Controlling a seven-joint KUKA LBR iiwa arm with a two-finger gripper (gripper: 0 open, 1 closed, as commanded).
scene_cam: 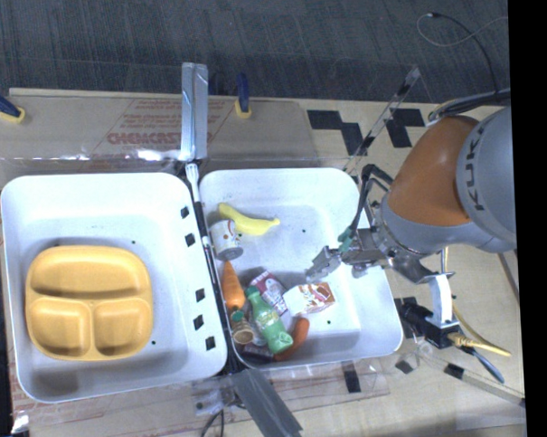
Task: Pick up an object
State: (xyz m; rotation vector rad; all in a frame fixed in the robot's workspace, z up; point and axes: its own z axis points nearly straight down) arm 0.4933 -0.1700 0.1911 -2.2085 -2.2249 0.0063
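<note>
In the right bin (344, 178), the toys lie in a heap near the bottom left corner. The gripper (323, 265) hangs just above and to the right of a small packet (314, 298). The packet lies flat, its long side running left to right. I cannot tell what the claw is doing. The banana (247, 222) points left to right, further up.
</note>
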